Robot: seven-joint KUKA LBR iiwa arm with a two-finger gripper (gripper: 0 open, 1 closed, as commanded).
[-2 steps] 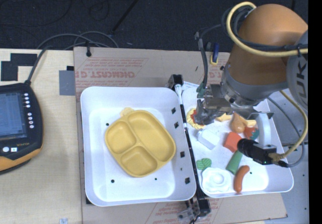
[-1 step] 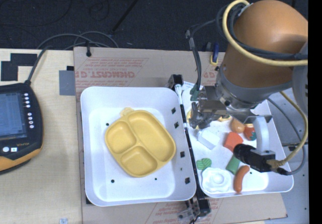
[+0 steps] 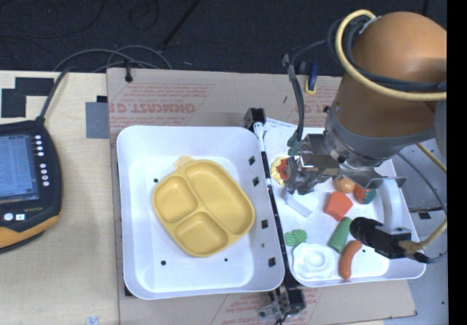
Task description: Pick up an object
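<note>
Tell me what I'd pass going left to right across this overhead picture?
Black handheld screen with orange trim → yellow three-compartment plastic plate in the left white bin → small green toy → white fried-egg toy → orange block.

yellow tray [image 3: 203,205], white bins [image 3: 139,170], orange block [image 3: 338,205]

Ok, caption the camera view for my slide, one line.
KUKA arm's hand lowered into the right bin among toy food; yellow divided plate sits in the left bin.
</note>
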